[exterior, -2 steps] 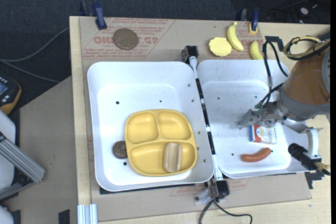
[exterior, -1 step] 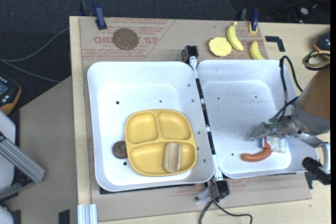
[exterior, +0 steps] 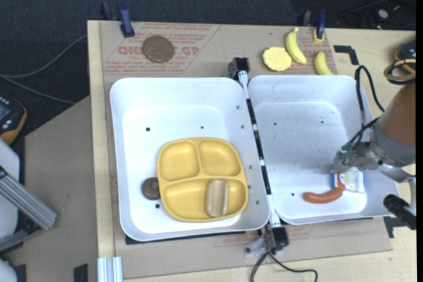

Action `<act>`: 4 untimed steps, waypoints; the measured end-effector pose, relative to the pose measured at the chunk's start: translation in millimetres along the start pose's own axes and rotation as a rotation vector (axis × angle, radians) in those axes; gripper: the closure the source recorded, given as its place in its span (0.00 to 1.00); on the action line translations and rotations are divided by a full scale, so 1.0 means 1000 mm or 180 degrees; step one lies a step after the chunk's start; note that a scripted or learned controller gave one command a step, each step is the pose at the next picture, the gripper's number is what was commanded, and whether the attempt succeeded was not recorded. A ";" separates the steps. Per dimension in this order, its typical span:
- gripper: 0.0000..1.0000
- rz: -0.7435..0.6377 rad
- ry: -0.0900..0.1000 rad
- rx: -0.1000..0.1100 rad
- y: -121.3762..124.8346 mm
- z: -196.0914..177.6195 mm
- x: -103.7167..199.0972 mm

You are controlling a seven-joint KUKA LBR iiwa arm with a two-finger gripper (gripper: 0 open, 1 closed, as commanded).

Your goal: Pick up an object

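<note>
On the worktop (exterior: pixel 99 142), the left bin (exterior: pixel 132 142) holds a yellow divided tray (exterior: pixel 198 175) with a pale roll (exterior: pixel 217 198) in 1 of its 3 compartments, and a brown disc (exterior: pixel 151 189) beside the tray. The right bin (exterior: pixel 297 122) holds a red sausage (exterior: pixel 324 195) near its front, just beside a small white packet (exterior: pixel 352 180). The tool (exterior: pixel 349 160) hangs right above the packet, likely lined up to descend on it; whether it is open I cannot tell.
</note>
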State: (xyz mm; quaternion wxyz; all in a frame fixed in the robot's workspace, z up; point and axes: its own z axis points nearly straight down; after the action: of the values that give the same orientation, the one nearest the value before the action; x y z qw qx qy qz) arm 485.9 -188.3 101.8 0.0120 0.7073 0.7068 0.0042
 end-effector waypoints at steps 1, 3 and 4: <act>1.00 -0.0012 0.0029 0.0059 0.025 -0.018 0.010; 0.00 -0.0006 0.0025 0.0028 -0.003 0.014 -0.004; 1.00 -0.0007 0.0008 0.0011 -0.001 0.001 -0.005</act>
State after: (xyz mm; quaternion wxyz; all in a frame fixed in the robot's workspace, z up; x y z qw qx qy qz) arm 485.2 -193.7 101.3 0.0099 0.7065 0.7076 0.0037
